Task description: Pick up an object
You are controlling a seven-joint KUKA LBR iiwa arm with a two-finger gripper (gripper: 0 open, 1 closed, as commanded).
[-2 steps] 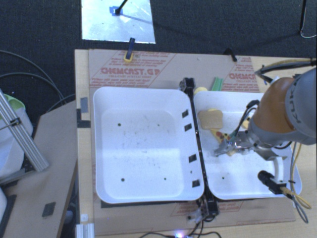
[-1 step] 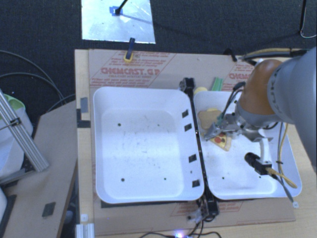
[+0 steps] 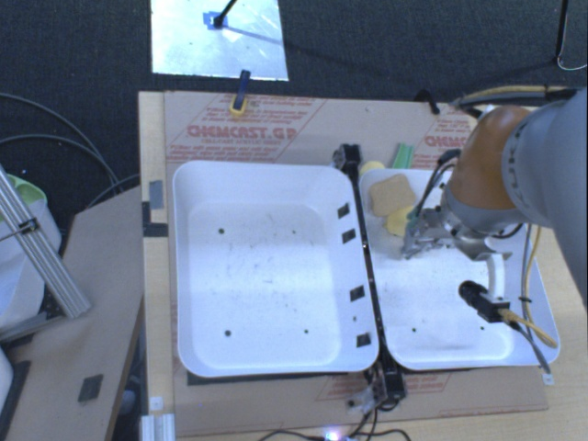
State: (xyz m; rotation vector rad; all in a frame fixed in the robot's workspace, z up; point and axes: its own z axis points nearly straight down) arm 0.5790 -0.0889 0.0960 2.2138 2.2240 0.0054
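Observation:
My gripper [image 3: 415,243] hangs low over the right bin [image 3: 450,343], in its upper left part. Just beyond its tip lies a pale yellow object [image 3: 399,220], touching or nearly touching it. A tan square pad [image 3: 390,194] lies next to that, toward the bin's back corner. A small yellow ball [image 3: 371,167] sits at the bin's back left rim, and a green strip [image 3: 402,154] lies just behind the rim. The grey arm with its orange band [image 3: 487,159] covers the bin's right side. I see nothing lifted by the gripper.
The left bin [image 3: 266,274] stands beside the right one, with a black clipped divider [image 3: 363,265] between them. A black plug on a yellow cable [image 3: 487,303] hangs from the arm over the right bin. A blue-and-yellow clamp [image 3: 241,95] sits at the bench's back.

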